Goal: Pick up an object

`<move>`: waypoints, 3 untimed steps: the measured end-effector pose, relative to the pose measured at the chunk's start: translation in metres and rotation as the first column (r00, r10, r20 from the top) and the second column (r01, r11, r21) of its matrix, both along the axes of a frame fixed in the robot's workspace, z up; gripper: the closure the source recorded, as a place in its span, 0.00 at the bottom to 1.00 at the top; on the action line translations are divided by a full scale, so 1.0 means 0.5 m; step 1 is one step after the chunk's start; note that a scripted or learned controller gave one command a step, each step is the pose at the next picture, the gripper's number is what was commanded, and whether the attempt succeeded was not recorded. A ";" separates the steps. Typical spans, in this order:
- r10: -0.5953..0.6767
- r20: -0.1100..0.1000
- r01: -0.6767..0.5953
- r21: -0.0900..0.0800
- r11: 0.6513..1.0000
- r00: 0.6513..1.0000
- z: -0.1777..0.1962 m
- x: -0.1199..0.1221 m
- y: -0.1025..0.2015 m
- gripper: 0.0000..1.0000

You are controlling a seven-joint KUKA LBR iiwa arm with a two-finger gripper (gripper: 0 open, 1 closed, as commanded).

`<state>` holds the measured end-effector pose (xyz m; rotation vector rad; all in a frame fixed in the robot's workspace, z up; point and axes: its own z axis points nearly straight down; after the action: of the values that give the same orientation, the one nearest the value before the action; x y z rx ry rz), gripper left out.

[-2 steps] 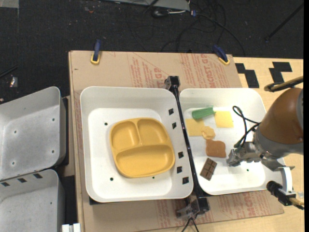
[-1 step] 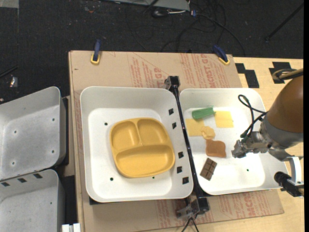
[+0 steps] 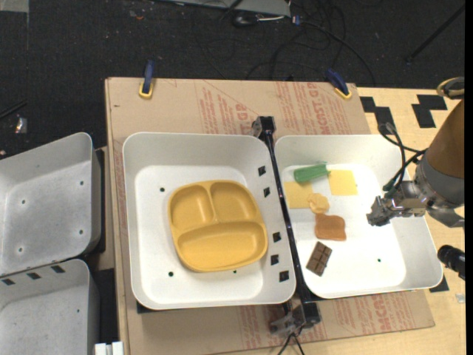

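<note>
The right bin (image 3: 384,272) holds several small food pieces: a green pickle-like piece (image 3: 310,173), a yellow square (image 3: 342,183), a pale yellow slab (image 3: 296,195), a small tan lump (image 3: 318,203), an orange-brown piece (image 3: 330,228) and a dark brown chocolate bar (image 3: 319,258). My gripper (image 3: 378,214) hangs low over the right side of this bin, to the right of the orange-brown piece and apart from it. I see nothing between its fingertips.
The left bin (image 3: 148,198) holds a yellow divided plate (image 3: 217,225). A black divider (image 3: 279,213) runs between the bins. The arm (image 3: 447,168) enters from the right over the right bin's rim. Grey trays (image 3: 44,198) lie off the bench at left.
</note>
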<state>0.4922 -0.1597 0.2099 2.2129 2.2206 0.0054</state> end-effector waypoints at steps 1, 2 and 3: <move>0.000 -0.001 0.000 0.000 1.000 1.000 0.080 0.003 0.000 1.00; 0.004 -0.007 -0.004 0.004 1.000 1.000 0.059 0.019 0.111 1.00; 0.005 -0.008 -0.005 0.004 1.000 1.000 0.034 0.046 0.218 1.00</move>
<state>0.5151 -0.0506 0.2267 2.2138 2.2324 0.0008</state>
